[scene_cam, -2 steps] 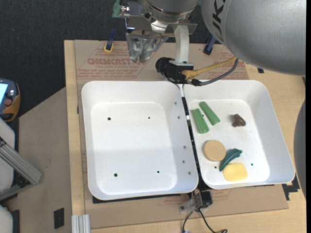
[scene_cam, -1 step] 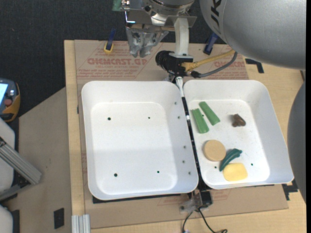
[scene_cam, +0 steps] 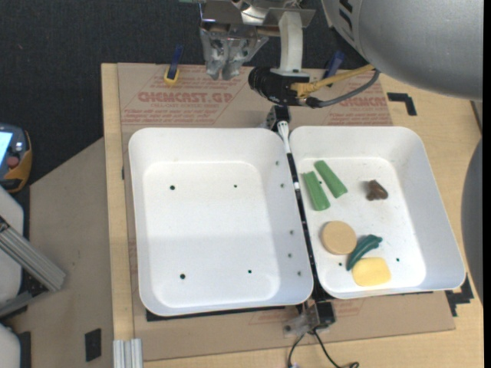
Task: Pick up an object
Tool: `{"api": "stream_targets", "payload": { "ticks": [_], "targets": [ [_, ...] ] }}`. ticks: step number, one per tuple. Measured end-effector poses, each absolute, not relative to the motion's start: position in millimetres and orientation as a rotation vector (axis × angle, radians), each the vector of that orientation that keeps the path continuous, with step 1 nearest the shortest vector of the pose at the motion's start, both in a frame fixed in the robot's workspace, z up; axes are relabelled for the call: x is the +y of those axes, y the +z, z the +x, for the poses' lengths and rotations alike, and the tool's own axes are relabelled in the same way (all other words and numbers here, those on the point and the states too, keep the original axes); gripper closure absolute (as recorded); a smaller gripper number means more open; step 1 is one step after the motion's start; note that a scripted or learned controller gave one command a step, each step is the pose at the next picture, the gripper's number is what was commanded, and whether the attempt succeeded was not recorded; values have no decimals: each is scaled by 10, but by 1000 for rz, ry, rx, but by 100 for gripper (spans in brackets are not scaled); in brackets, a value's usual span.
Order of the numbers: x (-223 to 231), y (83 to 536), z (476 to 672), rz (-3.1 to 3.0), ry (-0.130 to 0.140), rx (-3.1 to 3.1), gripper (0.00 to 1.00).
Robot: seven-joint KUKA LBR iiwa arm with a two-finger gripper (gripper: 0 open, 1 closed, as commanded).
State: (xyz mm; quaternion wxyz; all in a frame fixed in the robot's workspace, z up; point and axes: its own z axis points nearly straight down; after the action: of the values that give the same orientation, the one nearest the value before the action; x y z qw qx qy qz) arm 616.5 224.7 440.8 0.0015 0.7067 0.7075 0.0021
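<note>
Bench: brown board [scene_cam: 230,98] carries two white bins side by side.
Left bin [scene_cam: 146,205]: you see bare floor.
Right bin [scene_cam: 430,198]: two green sticks [scene_cam: 322,184] near its far-left corner, brown lump [scene_cam: 376,191] by the right wall, tan disc [scene_cam: 337,237], green curved piece [scene_cam: 362,250] and yellow piece [scene_cam: 371,271] near the front edge.
Gripper [scene_cam: 224,58]: above the board beyond the bins, fingers close together, gripping nothing.
Progress: you have nothing picked yet; reach, descent and grasp remain.

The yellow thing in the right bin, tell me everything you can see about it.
The yellow thing is a small rounded lump, pale lemon in colour, smooth and matte like soft plastic or foam. It lies flat on the floor of the right bin, near the front corner. A curved dark green piece touches its upper left side, and a tan disc sits just beyond that. The gripper is far off, beyond the bins.
</note>
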Motion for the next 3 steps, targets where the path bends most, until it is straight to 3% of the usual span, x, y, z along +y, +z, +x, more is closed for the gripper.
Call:
{"api": "stream_targets", "payload": {
  "ticks": [1,2,3],
  "targets": [
    [2169,4833,5708,2218,8,2222,100],
    [2243,5137,5656,2218,9,2221,100],
    [2244,5116,5656,2219,2,2222,0]
  ]
}}
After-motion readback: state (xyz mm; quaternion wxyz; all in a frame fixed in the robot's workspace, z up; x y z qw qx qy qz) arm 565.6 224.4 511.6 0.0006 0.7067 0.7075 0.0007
